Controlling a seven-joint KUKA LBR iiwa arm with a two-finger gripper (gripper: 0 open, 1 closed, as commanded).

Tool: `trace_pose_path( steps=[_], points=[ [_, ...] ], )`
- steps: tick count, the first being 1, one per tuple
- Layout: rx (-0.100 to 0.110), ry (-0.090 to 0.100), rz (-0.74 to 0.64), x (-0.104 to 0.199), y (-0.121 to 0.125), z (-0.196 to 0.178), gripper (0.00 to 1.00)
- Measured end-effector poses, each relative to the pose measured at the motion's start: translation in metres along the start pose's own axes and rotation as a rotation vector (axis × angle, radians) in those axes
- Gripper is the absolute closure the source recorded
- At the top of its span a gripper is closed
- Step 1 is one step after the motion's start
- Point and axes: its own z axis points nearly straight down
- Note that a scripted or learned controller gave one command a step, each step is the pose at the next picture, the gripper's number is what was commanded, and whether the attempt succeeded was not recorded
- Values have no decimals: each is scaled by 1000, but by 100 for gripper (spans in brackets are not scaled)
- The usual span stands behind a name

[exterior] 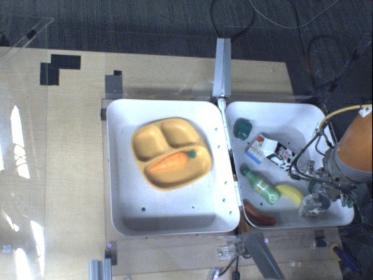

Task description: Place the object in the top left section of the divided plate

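A yellow divided plate [152,142] lies in the left bin [169,217]. Its top left and top right sections are bare, and an orange carrot [169,161] with a green top lies in the large lower section. My gripper [315,205] hangs low over the near right corner of the right bin [280,116], just right of a yellow banana [289,193]. Nothing shows in its grasp.
The right bin also holds a teal cup [242,128], a small white and blue box [261,149], a green bottle [260,186] and a red sausage [260,214]. The arm's orange band [355,149] stands over the bin's right edge. A metal post [222,69] rises between the bins.
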Motion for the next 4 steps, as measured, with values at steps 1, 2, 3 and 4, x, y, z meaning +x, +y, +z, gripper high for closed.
trace_pose_path(
  steps=[1,2,3,4],
  points=[
    [-5,0,70,-57,69,-1,0],
    [-4,1,230,-142,105,-8,0],
    [-2,-1,420,-169,49,-164,0],
    [-3,-12,415,-171,50,-176,100]
  ],
)
